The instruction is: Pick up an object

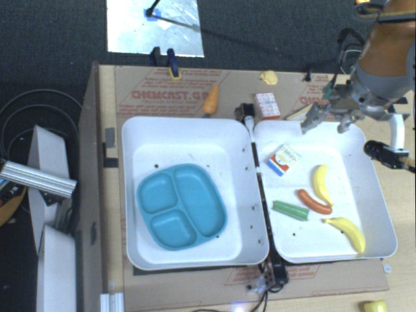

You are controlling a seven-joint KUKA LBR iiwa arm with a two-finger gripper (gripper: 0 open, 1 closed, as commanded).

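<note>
On the bench, the right bin (370,194) holds toy food. The gripper (330,117) hangs above, fingers apart, holding nothing. Next it must go down onto the banana (321,182).

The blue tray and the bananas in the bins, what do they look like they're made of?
The blue tray looks like moulded plastic: one even matte colour, with rounded dividers forming three compartments. The two bananas look like plastic toy fruit: uniform yellow, smooth, with a slight sheen and no browning, though real fruit can't be ruled out from this view.
</note>
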